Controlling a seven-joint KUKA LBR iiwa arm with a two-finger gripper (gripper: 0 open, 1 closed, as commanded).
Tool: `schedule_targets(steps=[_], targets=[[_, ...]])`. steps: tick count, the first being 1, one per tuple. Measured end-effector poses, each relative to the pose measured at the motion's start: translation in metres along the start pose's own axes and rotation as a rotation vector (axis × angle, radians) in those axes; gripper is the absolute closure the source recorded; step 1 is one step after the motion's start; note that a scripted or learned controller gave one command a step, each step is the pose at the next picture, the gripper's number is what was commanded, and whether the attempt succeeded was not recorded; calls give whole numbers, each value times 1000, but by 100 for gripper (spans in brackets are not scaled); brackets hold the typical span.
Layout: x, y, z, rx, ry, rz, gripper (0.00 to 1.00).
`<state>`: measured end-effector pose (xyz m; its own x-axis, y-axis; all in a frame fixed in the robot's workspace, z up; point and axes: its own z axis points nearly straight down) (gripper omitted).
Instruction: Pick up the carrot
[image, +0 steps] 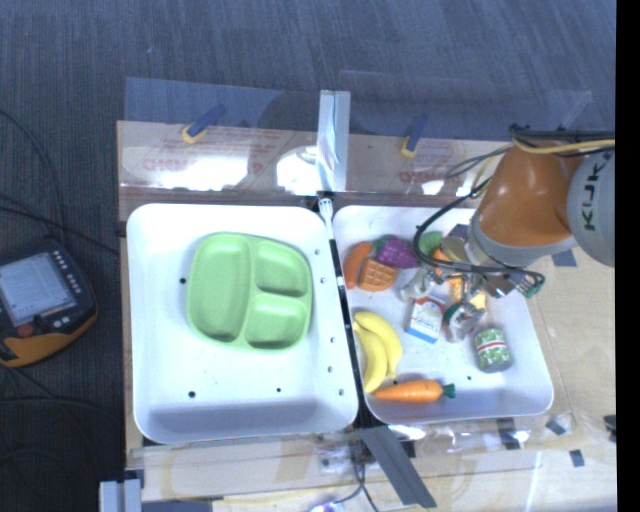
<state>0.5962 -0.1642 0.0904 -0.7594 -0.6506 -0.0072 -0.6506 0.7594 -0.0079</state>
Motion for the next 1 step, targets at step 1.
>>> schedule_targets(steps=[1], targets=[[-4,0,-12,6,-7,0,100]])
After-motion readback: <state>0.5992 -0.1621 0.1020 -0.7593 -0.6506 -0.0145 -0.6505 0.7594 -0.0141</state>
